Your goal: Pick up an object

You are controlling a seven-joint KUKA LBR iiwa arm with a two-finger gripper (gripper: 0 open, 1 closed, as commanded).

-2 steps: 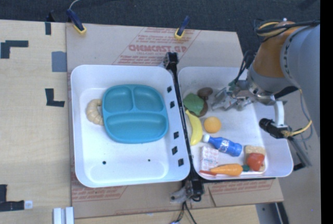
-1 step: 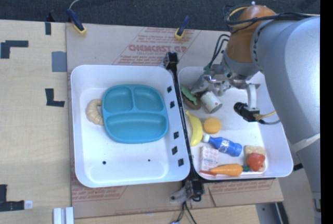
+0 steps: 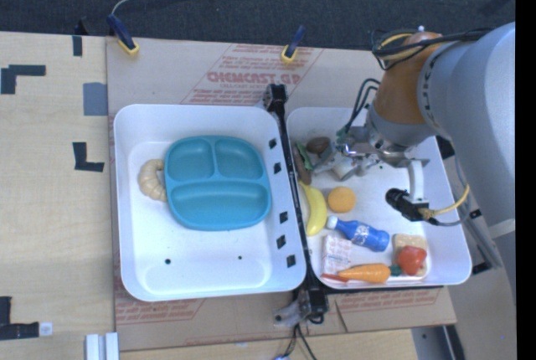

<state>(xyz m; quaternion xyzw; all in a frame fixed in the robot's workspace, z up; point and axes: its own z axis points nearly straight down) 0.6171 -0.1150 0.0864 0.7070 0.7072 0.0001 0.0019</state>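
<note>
Half-hidden croissant (image 3: 152,179) under blue tray (image 3: 218,182)

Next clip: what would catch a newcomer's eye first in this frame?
The big blue divided plate in the left bin, with a pale ring-shaped item tucked against its left edge. Next, the grey arm with its orange band reaching over the right bin, its tool above the far end, while a banana, orange ball, blue bottle and carrot crowd the near part.

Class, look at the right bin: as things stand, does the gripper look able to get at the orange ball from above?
Probably yes. The gripper sits over the right bin, up and to the right of the orange ball. Nothing lies on top of the ball; the banana and blue bottle crowd its sides.
</note>
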